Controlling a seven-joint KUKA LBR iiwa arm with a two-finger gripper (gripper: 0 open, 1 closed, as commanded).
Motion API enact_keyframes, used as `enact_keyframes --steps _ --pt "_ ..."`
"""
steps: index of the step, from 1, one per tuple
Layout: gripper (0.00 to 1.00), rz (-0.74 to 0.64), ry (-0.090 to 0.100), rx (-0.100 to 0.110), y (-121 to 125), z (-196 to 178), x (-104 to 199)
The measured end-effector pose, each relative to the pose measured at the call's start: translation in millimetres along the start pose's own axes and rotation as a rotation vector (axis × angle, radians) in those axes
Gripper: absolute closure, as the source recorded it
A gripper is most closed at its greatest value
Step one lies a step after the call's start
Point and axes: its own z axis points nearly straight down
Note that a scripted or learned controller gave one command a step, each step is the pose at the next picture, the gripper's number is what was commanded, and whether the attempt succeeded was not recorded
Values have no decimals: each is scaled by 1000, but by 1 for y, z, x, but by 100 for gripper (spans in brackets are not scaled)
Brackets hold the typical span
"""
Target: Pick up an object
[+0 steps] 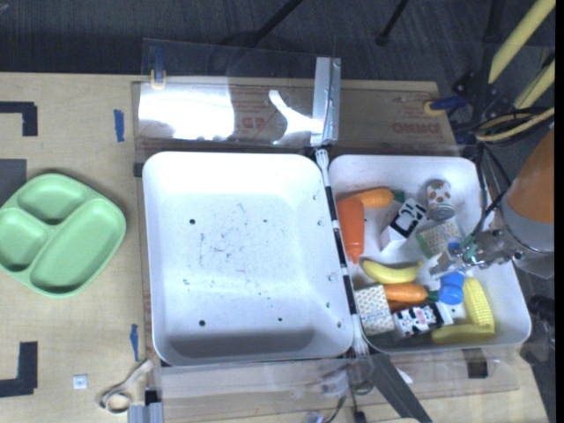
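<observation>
Arm (536,192) comes in from the right, wrist low over the right bin (515,320). The gripper (465,256) sits above the toy pile, near the banana (392,272) and blue piece (450,287); can't tell if it's gripping anything.

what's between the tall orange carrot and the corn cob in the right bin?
In the camera view, between the upright carrot and the corn cob lie a banana, a smaller orange piece and a blue object.
</observation>
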Motion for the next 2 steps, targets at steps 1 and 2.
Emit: enact_keyframes --steps 1,2 --pt "100 48 -1 0 92 -69 7" --pt "100 66 -2 -1 76 -99 -20"
